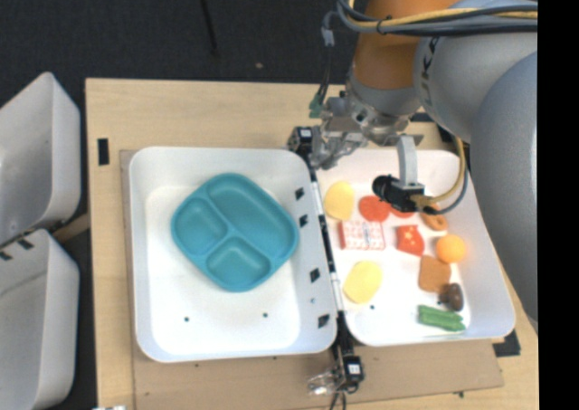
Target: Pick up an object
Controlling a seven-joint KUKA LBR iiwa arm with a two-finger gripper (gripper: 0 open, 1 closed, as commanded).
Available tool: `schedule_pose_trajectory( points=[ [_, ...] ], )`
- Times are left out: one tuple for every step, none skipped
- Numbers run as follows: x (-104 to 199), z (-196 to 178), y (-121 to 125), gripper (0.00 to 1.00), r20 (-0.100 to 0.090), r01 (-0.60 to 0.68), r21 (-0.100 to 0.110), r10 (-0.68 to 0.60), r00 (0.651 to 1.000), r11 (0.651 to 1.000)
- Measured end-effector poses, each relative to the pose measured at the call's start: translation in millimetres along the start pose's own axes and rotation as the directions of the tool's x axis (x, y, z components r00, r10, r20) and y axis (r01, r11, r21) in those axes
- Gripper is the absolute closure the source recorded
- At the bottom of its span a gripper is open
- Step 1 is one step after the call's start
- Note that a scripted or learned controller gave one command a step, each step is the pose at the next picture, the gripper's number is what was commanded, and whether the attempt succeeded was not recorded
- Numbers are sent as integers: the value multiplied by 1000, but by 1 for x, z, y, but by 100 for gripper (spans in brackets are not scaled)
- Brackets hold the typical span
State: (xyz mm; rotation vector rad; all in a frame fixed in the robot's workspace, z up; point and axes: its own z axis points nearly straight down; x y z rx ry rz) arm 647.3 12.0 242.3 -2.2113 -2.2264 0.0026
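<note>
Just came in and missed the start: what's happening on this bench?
A grey arm with an orange band reaches in over the right bin, where small toy foods lie: an orange ball, a green piece, two yellow pieces and some red ones. Its gripper hangs above that bin's far left corner, nothing visibly held. The left bin holds a blue divided plate.

A light wooden table [107, 119] is seen from above, at a slant. Its top is pale and plain, and a small dark mark is found near its left edge. Around the table, a dark floor [163, 10] is shown, almost black, with a speckled texture like carpet. A thin dark line is laid across the floor at the top. At the left, two white rounded shapes [32, 218] are placed beside the table; what they are cannot be told. The light is even and soft.
</note>
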Motion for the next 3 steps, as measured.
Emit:
schedule_pose_trajectory(
  points=[
    [13,6,-17,100,2,-3,3,3,1000,1000],
    [23,-4,-16,100,2,-2,0,2,1000,1000],
    [23,-2,-4,100,2,1,0,-1,1000,1000]
  ],
)
